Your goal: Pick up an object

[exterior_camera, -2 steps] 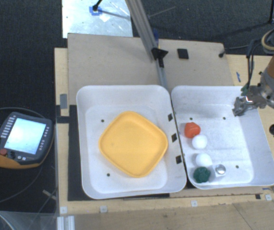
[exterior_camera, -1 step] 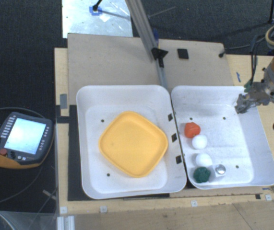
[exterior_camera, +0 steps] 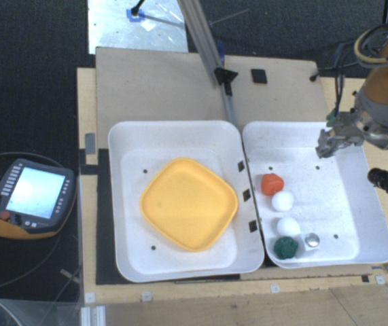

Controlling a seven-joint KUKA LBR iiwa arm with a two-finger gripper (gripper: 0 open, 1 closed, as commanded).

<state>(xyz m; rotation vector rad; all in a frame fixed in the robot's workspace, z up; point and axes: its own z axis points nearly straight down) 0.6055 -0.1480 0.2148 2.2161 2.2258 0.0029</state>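
Four small objects [exterior_camera: 283, 216] lie left-below the tool [exterior_camera: 327, 145].

The bench [exterior_camera: 180, 80] was a pale tan board, edged in lighter wood along the front. Around it lay a dark, speckled floor [exterior_camera: 24, 60]. A bright, shiny patch [exterior_camera: 136, 15] showed at the top, past the bench's far edge. On the floor at left sat 1 control pendant [exterior_camera: 27, 197] with a lit screen, cables trailing from it.
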